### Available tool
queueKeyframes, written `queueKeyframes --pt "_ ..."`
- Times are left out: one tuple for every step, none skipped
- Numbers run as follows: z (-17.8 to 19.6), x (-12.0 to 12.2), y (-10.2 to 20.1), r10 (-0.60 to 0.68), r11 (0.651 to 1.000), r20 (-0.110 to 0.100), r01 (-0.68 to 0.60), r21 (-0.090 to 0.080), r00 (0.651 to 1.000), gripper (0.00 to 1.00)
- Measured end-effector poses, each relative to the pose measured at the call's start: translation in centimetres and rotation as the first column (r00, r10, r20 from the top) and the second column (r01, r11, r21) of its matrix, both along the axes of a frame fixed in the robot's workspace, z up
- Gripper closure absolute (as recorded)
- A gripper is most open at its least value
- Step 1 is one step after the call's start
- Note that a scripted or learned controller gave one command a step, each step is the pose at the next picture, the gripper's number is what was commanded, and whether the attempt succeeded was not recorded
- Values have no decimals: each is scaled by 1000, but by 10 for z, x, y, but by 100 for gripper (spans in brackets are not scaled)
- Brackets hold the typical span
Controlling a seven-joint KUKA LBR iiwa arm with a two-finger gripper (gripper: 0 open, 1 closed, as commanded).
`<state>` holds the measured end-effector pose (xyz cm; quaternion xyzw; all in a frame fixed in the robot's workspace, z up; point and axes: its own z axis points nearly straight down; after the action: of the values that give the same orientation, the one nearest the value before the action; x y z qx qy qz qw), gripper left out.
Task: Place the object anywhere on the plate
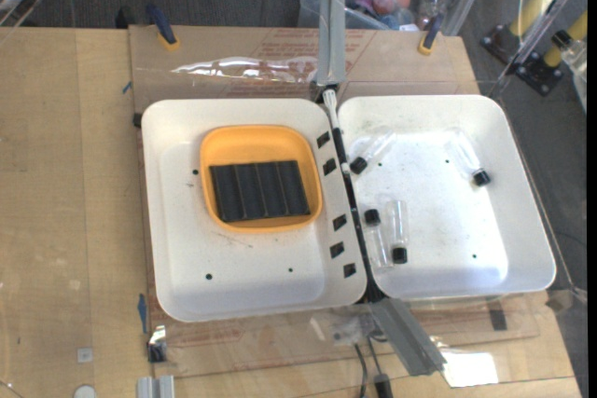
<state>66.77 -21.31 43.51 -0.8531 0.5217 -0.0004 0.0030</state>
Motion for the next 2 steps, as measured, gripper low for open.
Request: queueKeyframes --pt "0 0 0 199 980 2 -199 -3 980 100" --pt "0 0 0 292 957 2 -292 -3 957 100"
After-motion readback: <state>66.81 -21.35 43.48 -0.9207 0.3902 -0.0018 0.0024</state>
